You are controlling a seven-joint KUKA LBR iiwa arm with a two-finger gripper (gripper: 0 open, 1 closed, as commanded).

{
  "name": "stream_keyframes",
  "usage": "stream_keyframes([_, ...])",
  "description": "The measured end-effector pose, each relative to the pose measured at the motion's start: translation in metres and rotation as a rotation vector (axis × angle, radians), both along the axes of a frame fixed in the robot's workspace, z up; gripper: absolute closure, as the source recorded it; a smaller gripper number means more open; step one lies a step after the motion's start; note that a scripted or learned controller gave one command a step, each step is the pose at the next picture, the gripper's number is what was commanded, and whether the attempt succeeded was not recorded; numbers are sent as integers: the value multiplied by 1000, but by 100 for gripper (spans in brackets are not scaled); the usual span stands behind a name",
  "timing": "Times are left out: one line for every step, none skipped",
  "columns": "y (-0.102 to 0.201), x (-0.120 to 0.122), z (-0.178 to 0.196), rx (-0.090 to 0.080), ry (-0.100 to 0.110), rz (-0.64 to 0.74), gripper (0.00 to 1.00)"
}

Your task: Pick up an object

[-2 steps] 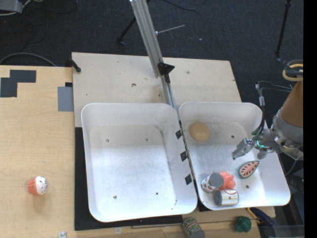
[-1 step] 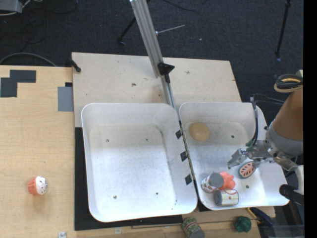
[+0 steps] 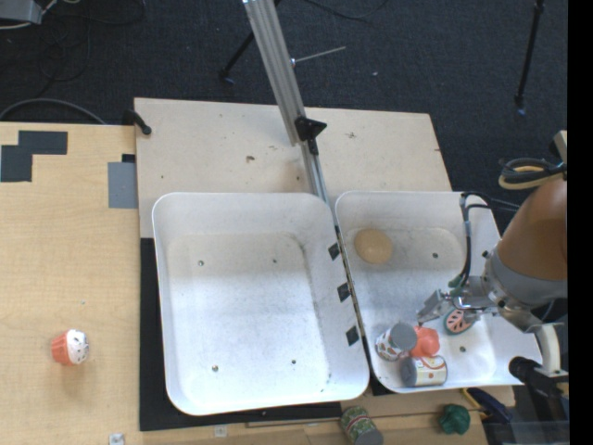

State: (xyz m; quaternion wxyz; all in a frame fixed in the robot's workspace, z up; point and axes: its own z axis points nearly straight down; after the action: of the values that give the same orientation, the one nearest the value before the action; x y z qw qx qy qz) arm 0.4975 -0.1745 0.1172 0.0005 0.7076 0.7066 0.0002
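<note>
My gripper [image 3: 443, 306] hangs low over the right bin [image 3: 408, 213], toward its front right, with the grey arm and its orange band [image 3: 545, 230] coming in from the right. Just beneath it lies a small red-and-white wheel-like piece [image 3: 455, 322], and I cannot tell whether they touch. To the gripper's front left, a grey-and-white cup [image 3: 397, 339], an orange-red ball [image 3: 426, 341] and a small can [image 3: 424, 371] are clustered near the bin's front wall. A tan round object [image 3: 374, 246] rests alone in the back left of the same bin.
The left bin [image 3: 176, 213] adjoins the right one along a shared rim with black clips. A slanted aluminium bar [image 3: 283, 72] rises behind them. A red-and-white toy [image 3: 70, 348] sits on the wooden bench at far left. A green object [image 3: 454, 419] and a can [image 3: 359, 425] lie in front of the bins.
</note>
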Motion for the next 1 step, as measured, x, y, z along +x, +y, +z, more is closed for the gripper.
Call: stream_keyframes([-3, 10, -14, -12, -30, 2, 0])
